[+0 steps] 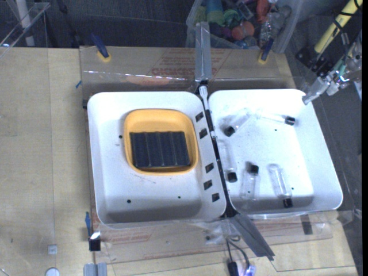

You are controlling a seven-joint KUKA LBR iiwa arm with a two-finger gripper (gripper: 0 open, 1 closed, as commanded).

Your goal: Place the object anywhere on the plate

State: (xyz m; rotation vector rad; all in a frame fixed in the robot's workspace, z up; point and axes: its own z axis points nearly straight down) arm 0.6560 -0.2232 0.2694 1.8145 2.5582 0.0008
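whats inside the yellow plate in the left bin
The yellow rounded plate in the left white bin holds a dark ribbed rectangular insert. The insert covers most of the plate's floor, so whatever lies beneath it is hidden.

Yellow plate (pixel 133 125) – black ribbed insert (pixel 160 149); white bins (pixel 103 154) – clear black-capped vials (pixel 278 180)

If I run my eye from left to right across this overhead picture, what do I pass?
Left white bin → yellow plate with a dark ridged insert → divider between the bins → right white bin holding clear vials with black caps → gripper at the upper right.
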